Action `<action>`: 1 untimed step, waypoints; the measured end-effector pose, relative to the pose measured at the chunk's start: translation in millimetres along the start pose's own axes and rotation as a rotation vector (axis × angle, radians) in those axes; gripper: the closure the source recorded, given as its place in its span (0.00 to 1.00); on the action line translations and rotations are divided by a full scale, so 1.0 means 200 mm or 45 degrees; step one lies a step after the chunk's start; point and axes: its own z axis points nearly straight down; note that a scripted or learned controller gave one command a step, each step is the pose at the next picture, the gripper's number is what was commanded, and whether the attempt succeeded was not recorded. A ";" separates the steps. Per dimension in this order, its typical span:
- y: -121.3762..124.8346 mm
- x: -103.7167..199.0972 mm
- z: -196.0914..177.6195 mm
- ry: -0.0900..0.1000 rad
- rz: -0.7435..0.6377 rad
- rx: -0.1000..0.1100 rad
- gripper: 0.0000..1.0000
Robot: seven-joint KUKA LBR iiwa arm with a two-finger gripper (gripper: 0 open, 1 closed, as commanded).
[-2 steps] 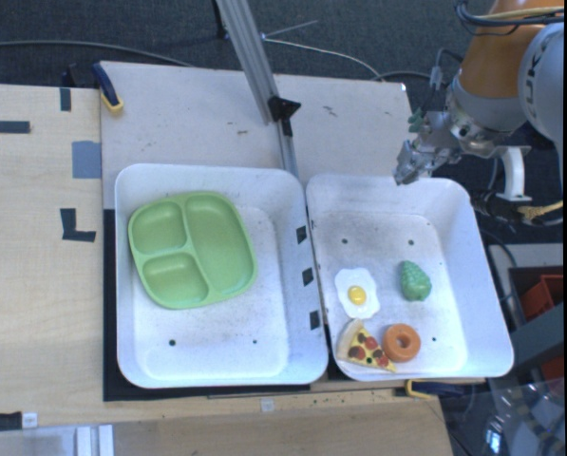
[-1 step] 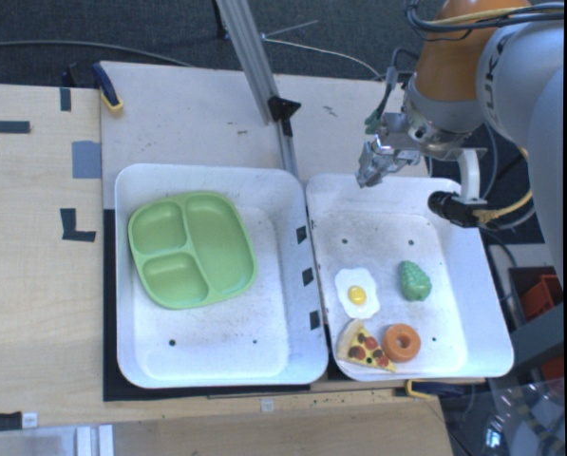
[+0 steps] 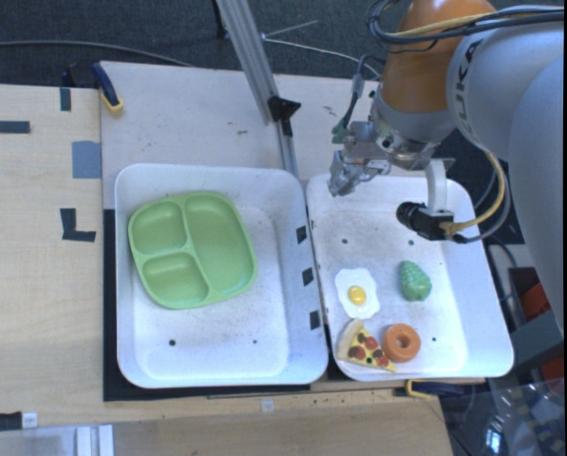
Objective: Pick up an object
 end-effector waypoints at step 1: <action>-0.05 0.27 0.07 -0.001 0.000 0.001 1.00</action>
